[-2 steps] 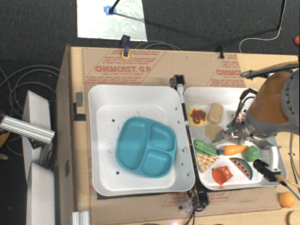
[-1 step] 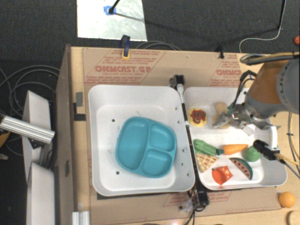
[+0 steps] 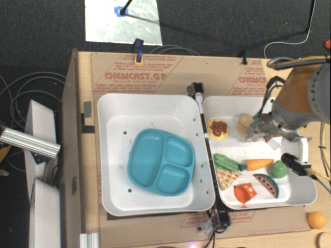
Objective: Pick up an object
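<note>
The approach step is judged to be in hand — the gripper [image 3: 257, 132] is seen low in the right bin [image 3: 300, 195] just beside a tan roundish object [image 3: 244, 121], nothing visibly grasped — so a descent centred on it is called for next.

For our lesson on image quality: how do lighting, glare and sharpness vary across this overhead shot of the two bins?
Camera view: even, soft lighting, only faint shadows under the blue tray; the white bins are bright, nearly washed out; glare on the foil sheet at top; toy food such as the carrot is fairly sharp; the gripper area looks slightly blurred.
</note>
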Available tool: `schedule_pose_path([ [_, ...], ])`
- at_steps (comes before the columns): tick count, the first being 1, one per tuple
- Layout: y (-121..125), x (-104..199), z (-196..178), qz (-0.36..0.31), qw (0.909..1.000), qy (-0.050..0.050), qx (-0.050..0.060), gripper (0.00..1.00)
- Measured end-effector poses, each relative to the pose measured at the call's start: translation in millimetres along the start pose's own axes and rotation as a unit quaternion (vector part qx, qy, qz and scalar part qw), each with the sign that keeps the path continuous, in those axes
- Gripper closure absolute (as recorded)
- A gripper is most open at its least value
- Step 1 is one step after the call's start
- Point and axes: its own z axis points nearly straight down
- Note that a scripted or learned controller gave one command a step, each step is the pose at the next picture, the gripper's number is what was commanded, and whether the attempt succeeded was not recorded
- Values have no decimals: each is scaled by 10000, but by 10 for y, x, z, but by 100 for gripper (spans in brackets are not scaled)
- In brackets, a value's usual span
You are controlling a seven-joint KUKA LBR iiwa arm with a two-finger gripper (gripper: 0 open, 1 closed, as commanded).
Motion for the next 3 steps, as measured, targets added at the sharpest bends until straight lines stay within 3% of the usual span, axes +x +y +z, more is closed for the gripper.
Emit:
schedule_pose_path([
  [1, -2, 1, 4, -1, 10000, 1, 4, 0],
  [2, 740, 16, 110, -15, 10000, -3, -10, 0],
  [3, -274, -57, 120, 37, 10000, 10, 64, 0],
])
